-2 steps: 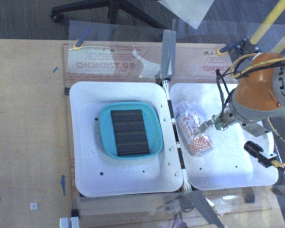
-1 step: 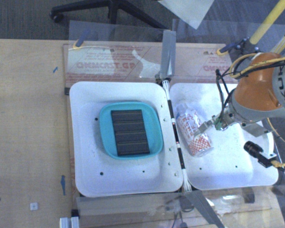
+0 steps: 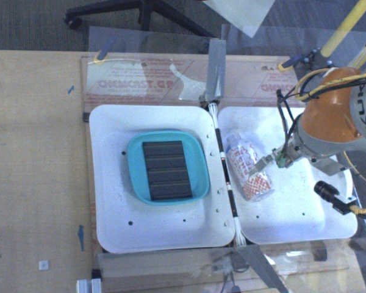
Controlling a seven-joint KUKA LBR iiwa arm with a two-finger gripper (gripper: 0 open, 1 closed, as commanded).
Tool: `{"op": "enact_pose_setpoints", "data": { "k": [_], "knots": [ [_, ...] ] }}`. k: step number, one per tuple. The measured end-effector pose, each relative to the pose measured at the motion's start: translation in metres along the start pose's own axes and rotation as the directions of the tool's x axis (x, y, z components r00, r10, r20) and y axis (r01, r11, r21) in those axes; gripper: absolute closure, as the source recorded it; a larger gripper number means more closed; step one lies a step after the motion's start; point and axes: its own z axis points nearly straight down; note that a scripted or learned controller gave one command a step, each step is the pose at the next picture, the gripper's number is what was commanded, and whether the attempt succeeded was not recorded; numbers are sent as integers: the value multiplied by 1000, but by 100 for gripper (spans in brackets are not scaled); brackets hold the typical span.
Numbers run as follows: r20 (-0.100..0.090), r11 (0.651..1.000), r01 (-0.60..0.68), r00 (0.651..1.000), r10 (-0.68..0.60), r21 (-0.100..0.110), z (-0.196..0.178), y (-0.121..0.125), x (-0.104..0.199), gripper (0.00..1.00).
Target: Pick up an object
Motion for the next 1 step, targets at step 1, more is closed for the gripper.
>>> {"op": "enact_pose_setpoints", "data": {
  "k": [1],
  "knots": [
    [-42, 998, -1, 999, 4, 62, -57, -28, 34, 0]
  ]
}}
